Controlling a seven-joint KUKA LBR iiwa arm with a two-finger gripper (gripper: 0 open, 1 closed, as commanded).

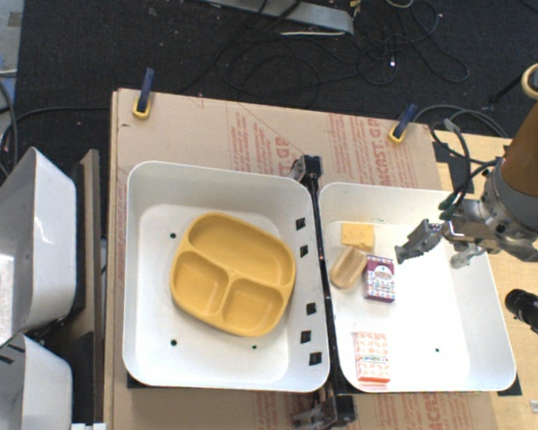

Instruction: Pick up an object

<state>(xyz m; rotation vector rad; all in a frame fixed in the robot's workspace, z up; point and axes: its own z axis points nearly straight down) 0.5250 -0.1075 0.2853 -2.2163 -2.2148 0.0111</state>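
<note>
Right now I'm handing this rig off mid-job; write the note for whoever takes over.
Tool: hanging over the right bin, nothing seen between its fingers; open or shut unclear.
Right bin holds a yellow block, a tan cylinder just below it, a small purple box beside that, and a flat white card near the front.
Left bin holds a yellow divided plate.
Done: nothing lifted.
Left: grasp one object; the purple box and yellow block lie closest to the tool.
</note>
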